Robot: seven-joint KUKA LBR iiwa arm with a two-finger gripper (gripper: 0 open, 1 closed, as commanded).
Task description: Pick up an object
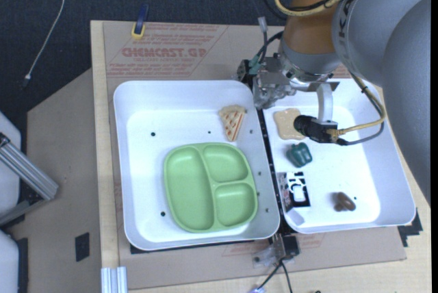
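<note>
The gripper (272,94) hangs at the far left corner of the right bin (383,209), and whether it is wide or narrow I cannot tell. Just beside it in that bin lies a flat tan toast piece (285,122), probably light, stiff and thin, so best pinched across its edges; the chunkier teal block (299,154) nearer the bin's middle looks an easier hold.

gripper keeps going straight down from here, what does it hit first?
Likely the right bin's floor at its upper left corner, next to the tan flat piece. The gripper points down there, beside the wall between the bins. Depth is unclear from this slant.
</note>
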